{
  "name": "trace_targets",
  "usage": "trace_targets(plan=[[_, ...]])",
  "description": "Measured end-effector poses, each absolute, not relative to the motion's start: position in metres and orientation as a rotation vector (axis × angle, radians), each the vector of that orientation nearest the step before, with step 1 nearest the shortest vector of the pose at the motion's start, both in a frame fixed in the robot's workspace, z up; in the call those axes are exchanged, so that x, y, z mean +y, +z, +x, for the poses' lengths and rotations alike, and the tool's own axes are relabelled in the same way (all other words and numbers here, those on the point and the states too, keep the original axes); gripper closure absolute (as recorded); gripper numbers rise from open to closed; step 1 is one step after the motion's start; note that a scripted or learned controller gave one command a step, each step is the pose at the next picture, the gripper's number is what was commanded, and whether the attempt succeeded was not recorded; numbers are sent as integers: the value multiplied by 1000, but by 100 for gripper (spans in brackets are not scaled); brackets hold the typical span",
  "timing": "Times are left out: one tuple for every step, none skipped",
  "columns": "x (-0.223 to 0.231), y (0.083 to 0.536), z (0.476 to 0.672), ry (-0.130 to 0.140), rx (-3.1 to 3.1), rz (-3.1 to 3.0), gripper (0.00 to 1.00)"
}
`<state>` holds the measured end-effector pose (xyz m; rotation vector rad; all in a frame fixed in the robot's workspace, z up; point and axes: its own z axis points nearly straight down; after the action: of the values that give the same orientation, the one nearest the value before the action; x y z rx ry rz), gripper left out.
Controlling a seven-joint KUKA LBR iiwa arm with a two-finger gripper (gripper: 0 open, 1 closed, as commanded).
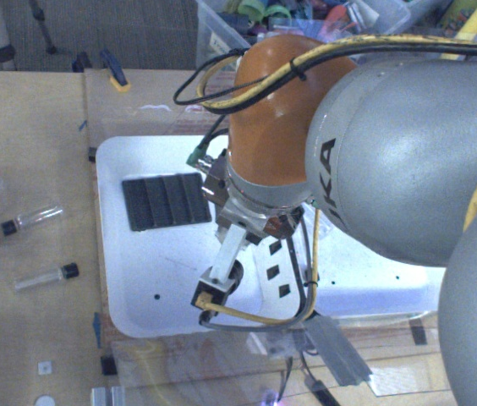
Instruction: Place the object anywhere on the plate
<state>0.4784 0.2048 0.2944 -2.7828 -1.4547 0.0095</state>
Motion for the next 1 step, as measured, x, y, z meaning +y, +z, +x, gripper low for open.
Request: trace_targets(plan=[[219, 250, 479, 5, -1029, -2968, 100]])
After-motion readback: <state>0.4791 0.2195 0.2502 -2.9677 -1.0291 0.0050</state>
